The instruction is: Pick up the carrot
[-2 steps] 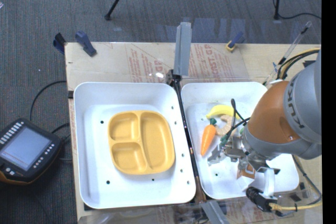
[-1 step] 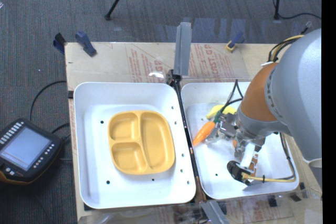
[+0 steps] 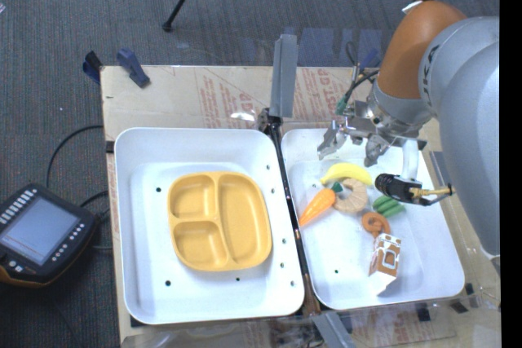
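The carrot (image 3: 316, 208), orange with a green top, lies in the right bin (image 3: 424, 277) near its left wall, tip pointing down-left. My gripper (image 3: 351, 147) hangs above the bin's far end, up and to the right of the carrot and just beyond the banana (image 3: 347, 173). Its two fingers (image 3: 329, 144) stand apart, open, with nothing between them.
Close by the carrot's green end lie a round beige cookie-like piece (image 3: 352, 197), a green vegetable (image 3: 389, 206), an orange ring (image 3: 375, 222) and a small carton (image 3: 385, 254). The left bin (image 3: 134, 257) holds a yellow divided plate (image 3: 218, 220). A grey post (image 3: 284, 81) stands between the bins at the back.
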Robot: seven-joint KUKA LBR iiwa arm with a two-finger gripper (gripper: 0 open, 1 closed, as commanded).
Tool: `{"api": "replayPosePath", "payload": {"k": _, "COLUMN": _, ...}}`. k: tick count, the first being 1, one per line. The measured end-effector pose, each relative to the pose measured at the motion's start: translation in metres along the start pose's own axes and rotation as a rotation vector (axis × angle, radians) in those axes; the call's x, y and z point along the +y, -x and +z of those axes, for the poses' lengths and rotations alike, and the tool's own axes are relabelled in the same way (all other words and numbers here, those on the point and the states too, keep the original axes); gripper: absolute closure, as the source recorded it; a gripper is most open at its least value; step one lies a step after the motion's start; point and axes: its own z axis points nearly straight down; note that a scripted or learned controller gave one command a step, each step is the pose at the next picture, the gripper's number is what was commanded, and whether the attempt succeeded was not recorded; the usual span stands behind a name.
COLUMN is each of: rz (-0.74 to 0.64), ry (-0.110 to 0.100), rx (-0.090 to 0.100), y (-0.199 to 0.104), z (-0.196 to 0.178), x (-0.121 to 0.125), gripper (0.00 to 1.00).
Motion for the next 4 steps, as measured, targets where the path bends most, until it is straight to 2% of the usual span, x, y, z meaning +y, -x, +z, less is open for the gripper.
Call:
{"api": "replayPosePath", "payload": {"k": 1, "rz": -0.109, "ry": -0.015, "rx": -0.001, "y": 0.014, "z": 0.089, "x": -0.011, "gripper": 0.0}}
{"api": "replayPosePath", "payload": {"k": 2, "rz": -0.077, "ry": -0.003, "rx": 0.001, "y": 0.018, "z": 0.1, "x": -0.042, "gripper": 0.0}}
{"api": "replayPosePath", "payload": {"k": 3, "rz": -0.08, "ry": -0.011, "rx": 0.001, "y": 0.017, "z": 0.094, "x": -0.044, "gripper": 1.0}}
{"api": "replayPosePath", "payload": {"k": 4, "rz": 0.333, "ry": -0.003, "rx": 0.001, "y": -0.073, "z": 0.001, "x": -0.047, "gripper": 1.0}}
